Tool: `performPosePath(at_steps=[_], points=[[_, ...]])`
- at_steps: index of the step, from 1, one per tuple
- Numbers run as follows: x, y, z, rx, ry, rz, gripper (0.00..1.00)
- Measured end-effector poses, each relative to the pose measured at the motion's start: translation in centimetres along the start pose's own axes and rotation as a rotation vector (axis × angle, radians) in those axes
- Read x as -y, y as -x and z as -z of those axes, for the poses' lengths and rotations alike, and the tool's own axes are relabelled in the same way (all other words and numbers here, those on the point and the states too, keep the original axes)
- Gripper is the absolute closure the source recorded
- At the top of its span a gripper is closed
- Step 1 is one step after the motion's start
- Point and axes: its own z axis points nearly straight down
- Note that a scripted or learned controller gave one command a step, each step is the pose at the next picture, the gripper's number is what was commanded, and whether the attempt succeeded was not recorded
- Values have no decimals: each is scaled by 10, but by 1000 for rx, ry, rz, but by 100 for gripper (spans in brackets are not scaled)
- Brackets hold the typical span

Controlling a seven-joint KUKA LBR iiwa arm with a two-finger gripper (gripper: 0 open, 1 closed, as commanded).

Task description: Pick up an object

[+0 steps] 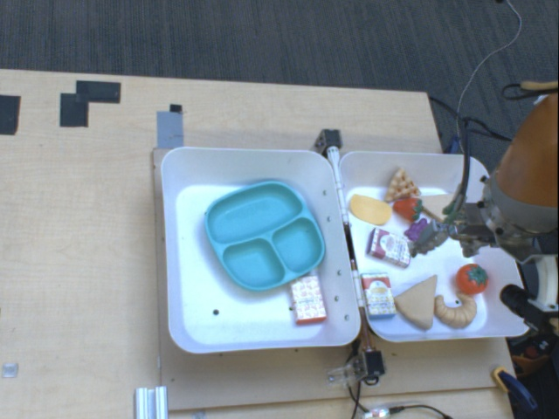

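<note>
The right bin [489, 168] holds several toy foods: a yellow slice [369, 209], a tan bumpy piece [402, 183], a small red piece [404, 206], a purple piece [419, 230], a small printed box [389, 247], a red-and-white carton [377, 295], a tan wedge [417, 302], a croissant [456, 312] and a tomato [472, 279]. My gripper [437, 234] hangs low over the middle of this bin, its tip right beside the purple piece. Whether it touches or holds that piece is unclear from this angle.
The left bin [188, 321] carries a teal divided plate [262, 234] and a small red-and-white box [307, 301] near its front right corner. The arm's orange band [531, 160] and cables hang over the right bin's right side. A raised rim [342, 234] divides the bins.
</note>
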Motion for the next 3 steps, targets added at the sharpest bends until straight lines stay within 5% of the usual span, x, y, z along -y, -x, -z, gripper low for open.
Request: performPosePath(at_steps=[1, 2, 3], points=[[-75, 1, -136, 0, 1, -2, 0], [-76, 0, -125, 0, 4, -2, 100], [-76, 0, -125, 0, 4, -1, 0]])
